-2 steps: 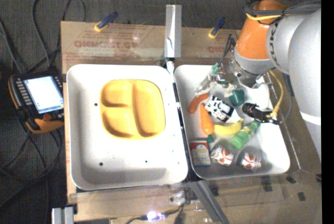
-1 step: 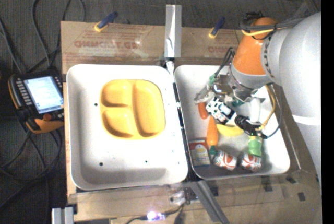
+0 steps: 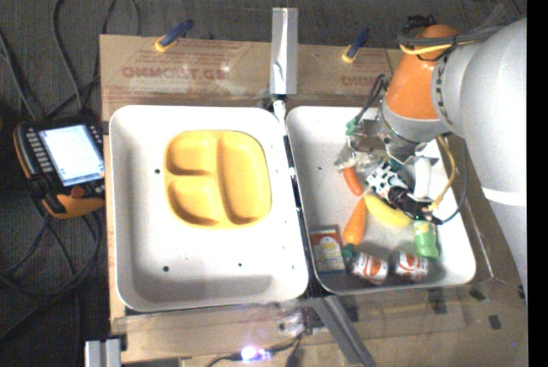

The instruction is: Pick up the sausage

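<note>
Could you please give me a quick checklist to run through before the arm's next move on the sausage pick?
1. Sausage located: ok. A reddish sausage lies in the right bin, just below the claw.
2. Claw over target: ok, it sits right above the sausage's upper end.
3. Sausage gripped: cannot tell; the wrist hides the contact.
4. Nearby clutter: not ok. A carrot and a banana lie close beneath the sausage.
5. Cable clearance: cannot tell; wires hang around the black-and-white block beside the claw.
6. Yellow tray in the left bin: ok, well apart.
</note>
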Available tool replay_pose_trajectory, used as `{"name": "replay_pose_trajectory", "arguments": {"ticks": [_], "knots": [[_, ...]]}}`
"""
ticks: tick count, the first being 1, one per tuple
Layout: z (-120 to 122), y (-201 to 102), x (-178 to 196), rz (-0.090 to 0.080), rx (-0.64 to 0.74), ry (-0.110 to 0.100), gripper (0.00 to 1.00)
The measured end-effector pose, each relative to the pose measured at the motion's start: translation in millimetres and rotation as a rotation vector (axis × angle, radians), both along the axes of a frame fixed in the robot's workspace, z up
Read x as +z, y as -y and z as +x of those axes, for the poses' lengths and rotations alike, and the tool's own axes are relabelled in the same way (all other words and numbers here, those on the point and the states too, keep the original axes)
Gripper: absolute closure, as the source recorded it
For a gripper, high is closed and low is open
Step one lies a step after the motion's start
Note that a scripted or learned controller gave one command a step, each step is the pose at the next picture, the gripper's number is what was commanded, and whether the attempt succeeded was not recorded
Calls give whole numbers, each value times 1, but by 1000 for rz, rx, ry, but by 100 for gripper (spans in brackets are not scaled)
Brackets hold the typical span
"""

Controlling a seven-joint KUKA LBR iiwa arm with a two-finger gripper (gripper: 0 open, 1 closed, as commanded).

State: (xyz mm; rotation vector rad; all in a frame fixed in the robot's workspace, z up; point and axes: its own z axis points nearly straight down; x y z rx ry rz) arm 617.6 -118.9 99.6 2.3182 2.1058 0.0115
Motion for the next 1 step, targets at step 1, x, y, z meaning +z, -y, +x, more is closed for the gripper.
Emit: {"name": "replay_pose_trajectory", "arguments": {"ticks": [1], "knots": [[51, -42, 94, -1, 50, -12, 100]]}}
